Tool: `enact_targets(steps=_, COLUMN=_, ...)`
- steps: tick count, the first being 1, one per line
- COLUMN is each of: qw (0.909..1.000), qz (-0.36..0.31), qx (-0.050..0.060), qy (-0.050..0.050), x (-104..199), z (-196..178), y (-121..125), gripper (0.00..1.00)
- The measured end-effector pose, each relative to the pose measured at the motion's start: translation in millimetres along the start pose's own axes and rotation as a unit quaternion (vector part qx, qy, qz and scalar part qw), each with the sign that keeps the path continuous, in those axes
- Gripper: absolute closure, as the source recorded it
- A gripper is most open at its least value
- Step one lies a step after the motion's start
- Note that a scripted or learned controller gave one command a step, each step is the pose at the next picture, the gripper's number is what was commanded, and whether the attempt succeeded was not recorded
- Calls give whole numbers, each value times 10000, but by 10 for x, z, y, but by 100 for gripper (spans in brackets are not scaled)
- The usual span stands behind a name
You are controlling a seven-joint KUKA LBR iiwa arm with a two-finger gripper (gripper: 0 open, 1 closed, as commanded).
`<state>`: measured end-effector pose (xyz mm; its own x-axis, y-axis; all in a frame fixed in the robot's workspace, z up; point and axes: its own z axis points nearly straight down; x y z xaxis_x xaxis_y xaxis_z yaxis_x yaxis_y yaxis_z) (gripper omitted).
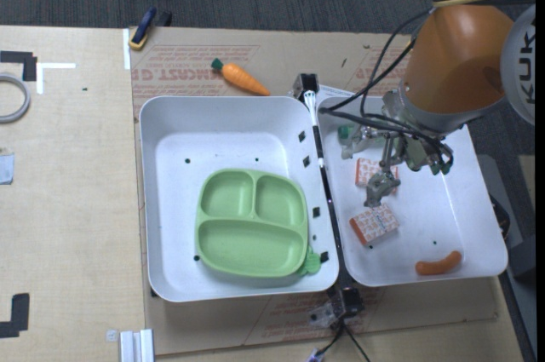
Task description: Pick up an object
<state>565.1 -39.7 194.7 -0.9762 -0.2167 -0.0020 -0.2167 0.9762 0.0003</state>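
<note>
arm over the right bin, small packets beneath it

the arm [460,54], grey with a wide orange band, reaches in from the right and hangs over the right bin [477,258]. its jaws [381,188] point down near the middle of that bin; whether they are apart or together cannot be told from this angle.

just beside the jaws lies a small white packet with red print [368,171], and a little nearer the camera lies a second packet [375,225], white with a red pattern and tilted. a sausage [438,264], orange-brown and curved, rests near the front wall.

the left bin [170,130] holds a pale green divided plate [253,223] with three sections. a toy carrot [241,77] lies on the tabletop [68,224] behind the bins.
</note>
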Motion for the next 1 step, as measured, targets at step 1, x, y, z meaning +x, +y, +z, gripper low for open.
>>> enact_targets(steps=1, qw=9783, qz=-2073, qx=0, qy=-5, x=414, z=19, y=79, gripper=0)
